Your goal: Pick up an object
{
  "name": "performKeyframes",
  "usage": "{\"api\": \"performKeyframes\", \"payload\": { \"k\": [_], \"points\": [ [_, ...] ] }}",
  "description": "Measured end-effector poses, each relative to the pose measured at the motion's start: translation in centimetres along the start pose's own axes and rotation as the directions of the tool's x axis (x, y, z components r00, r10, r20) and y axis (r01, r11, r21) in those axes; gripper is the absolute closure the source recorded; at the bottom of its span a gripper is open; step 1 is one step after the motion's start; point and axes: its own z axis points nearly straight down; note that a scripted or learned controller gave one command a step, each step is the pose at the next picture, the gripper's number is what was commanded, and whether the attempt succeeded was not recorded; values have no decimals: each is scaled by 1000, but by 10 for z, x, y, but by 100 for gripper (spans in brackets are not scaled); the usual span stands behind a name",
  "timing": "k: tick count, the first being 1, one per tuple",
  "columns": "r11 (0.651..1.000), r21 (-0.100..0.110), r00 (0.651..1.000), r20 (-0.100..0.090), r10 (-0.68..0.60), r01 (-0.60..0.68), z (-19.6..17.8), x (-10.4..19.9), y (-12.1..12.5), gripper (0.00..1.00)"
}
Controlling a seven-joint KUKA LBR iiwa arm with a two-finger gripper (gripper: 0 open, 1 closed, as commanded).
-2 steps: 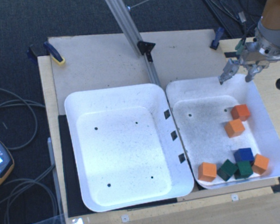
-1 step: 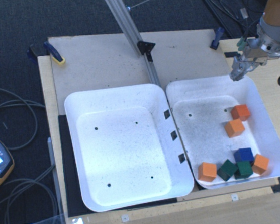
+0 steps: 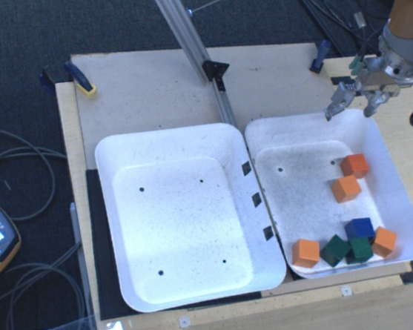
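A robotics lab: 2 white bins (image 3: 109, 165) on a clamped bench (image 3: 144, 86), loose cables (image 3: 11, 158) across dark carpet.

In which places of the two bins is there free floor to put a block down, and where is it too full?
The left bin offers bare floor from wall to wall. In the right bin, the far-left part is free, between the divider and the two orange blocks. The near edge is crowded: orange, green and blue blocks sit packed together. The open gripper hovers over the far rim.

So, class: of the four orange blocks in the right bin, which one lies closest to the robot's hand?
The orange block highest up in the right bin, just above its orange neighbour. It lies nearest the hand; the other two sit at the bin's bottom edge.
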Motion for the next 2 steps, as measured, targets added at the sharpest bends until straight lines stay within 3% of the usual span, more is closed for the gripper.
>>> {"api": "performKeyframes", "payload": {
  "k": [1,2],
  "points": [
    [1000,-15,1000,6,5,-5,128,-31,-58,0],
    [1000,-21,1000,6,3,-3,113,-30,-55,100]
  ]
}}
